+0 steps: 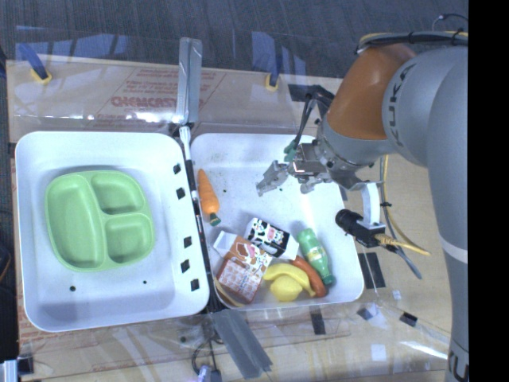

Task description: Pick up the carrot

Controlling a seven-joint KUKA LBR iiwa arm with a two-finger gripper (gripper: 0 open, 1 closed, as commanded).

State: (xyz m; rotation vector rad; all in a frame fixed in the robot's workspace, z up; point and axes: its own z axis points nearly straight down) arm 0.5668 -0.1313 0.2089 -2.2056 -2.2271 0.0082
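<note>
Along the right bin's (238,146) left wall lies the carrot (207,195); the end effector (274,177) hangs open, empty.

Grey arm (433,94), orange wrist band (367,86)

The bench (95,86) carries two white bins side by side. The right bin (238,153) lies under the fingers; the left bin (32,213) sits well away from them.
</note>
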